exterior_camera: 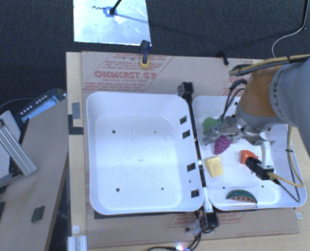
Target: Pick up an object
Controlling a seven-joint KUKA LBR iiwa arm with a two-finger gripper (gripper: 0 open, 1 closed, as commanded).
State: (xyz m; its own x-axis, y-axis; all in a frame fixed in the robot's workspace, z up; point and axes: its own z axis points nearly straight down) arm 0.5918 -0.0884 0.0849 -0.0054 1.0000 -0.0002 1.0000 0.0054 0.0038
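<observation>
gripper (217, 135) hangs low over purple toy (222, 144), with yellow block (214, 166) at its six o'clock, ready to grab; open or closed, i cannot tell.

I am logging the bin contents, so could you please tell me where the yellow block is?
The yellow block lies in the right white bin, near its left wall, just below the purple object and above the watermelon-slice toy.

Grey arm (296, 88) w/ orange band (256, 95), black cables.
</observation>
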